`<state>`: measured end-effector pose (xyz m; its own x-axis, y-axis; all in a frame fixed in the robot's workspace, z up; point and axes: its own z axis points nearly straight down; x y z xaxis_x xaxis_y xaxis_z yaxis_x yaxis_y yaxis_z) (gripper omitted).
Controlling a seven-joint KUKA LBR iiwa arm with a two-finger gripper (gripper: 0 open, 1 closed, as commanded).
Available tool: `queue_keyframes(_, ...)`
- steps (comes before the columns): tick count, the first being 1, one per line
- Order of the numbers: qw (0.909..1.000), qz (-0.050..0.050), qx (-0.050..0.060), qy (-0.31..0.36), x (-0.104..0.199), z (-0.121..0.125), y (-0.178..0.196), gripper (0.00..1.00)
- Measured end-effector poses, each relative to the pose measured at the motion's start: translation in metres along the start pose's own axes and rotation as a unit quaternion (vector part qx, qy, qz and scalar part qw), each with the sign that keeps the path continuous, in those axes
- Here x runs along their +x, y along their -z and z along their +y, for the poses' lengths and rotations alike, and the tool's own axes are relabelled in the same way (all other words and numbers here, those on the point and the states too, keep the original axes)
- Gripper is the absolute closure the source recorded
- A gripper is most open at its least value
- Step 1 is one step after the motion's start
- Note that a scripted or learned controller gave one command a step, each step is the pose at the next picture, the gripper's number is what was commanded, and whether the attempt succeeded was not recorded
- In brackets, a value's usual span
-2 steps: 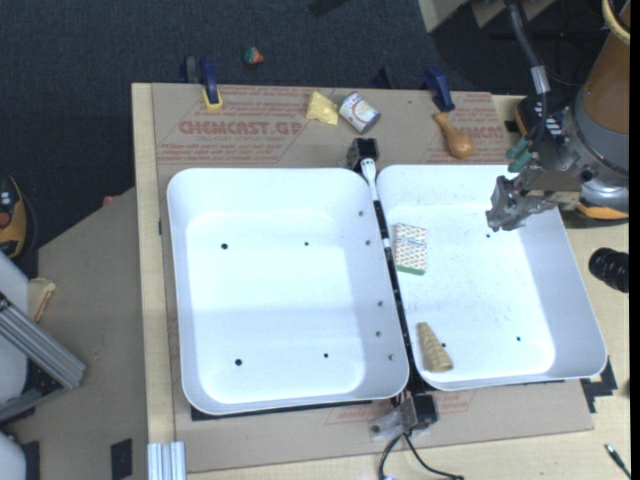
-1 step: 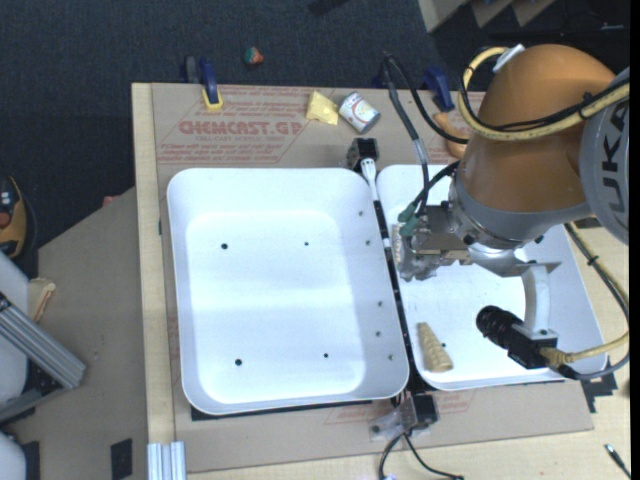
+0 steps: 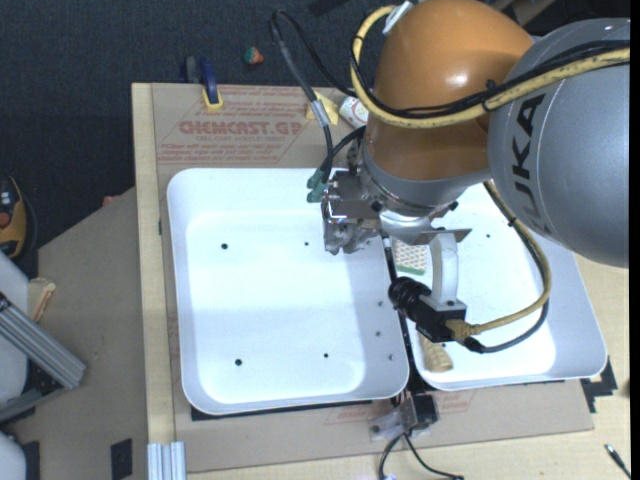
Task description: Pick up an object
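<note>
My gripper (image 3: 345, 236) hangs low over the right part of the left white bin (image 3: 250, 298), close to the wall it shares with the right bin (image 3: 545, 318). Nothing shows beneath it. A small white card with green dots (image 3: 410, 260) lies in the right bin just right of the gripper, partly covered by the wrist. A tan, cork-like piece (image 3: 437, 357) rests near the right bin's front left corner. The grey arm and its orange band (image 3: 450, 58) hide much of the right bin's back half.
The bins stand on a brown board with red lettering (image 3: 235, 126). A blue and yellow clamp (image 3: 209, 81) grips the board's back edge. An aluminium rail (image 3: 40, 343) lies off the bench at the left.
</note>
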<state>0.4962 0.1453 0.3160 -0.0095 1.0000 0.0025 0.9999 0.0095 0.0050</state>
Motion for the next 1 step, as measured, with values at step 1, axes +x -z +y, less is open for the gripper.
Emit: queue_keyframes(1, 1.0000, 0.001, -0.001, 0.000, 0.0772, -0.0167, 0.0652, 1.00)
